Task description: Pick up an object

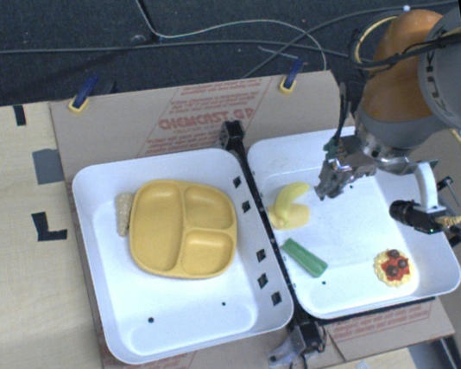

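Take the divider between the bins (258,218) as your mark. Left of it lies a yellow tray (182,228). Just right sit a yellow object (291,206) and a green piece (304,257). Farther right hangs the gripper (332,178); you cannot tell its state.

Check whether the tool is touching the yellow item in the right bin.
Apart. The camera view shows white bin floor between the tool and the yellow item.
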Tool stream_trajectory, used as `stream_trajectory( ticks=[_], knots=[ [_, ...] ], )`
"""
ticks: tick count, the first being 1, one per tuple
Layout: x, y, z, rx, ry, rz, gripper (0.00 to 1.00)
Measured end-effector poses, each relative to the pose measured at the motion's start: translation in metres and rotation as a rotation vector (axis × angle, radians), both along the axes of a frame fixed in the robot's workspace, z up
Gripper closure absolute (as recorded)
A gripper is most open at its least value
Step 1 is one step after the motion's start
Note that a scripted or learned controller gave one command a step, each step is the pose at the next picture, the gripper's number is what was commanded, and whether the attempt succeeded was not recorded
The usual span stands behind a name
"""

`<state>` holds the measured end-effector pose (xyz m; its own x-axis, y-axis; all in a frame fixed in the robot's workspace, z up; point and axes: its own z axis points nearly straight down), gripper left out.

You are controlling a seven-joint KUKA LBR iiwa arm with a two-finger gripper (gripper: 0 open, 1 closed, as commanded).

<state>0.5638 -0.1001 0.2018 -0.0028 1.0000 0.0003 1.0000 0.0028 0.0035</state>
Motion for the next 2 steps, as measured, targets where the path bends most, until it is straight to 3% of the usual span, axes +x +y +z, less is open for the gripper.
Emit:
stream_trajectory(
  ticks=[1,2],
  knots=[
    [0.000,0.001,0.013,0.000,0.003,-0.001,1.00],
    [0.002,0.051,0.015,0.001,0.005,0.003,1.00]
  ],
)
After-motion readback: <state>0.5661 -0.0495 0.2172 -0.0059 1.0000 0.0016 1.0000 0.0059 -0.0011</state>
